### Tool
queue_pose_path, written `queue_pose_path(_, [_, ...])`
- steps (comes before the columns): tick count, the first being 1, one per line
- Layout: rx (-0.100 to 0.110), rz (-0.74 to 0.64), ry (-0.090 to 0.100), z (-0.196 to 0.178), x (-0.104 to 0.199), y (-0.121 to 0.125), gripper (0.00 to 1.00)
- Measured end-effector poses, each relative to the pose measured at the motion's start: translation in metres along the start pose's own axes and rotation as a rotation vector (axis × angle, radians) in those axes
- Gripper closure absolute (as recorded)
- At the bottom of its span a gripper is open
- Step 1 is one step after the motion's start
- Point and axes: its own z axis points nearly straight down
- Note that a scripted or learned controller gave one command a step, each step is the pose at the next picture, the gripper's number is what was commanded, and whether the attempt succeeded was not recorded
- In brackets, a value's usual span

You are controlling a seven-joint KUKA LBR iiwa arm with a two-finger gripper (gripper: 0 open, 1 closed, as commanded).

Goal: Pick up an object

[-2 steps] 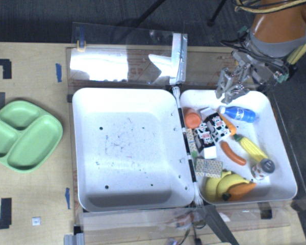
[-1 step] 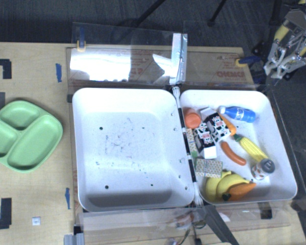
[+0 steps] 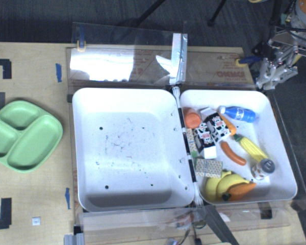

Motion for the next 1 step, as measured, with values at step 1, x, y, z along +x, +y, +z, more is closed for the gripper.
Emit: queue_pose_path(1, [0.0, 0.0, 0.0, -0.0001, 0.0002, -0.0001, 0.0])
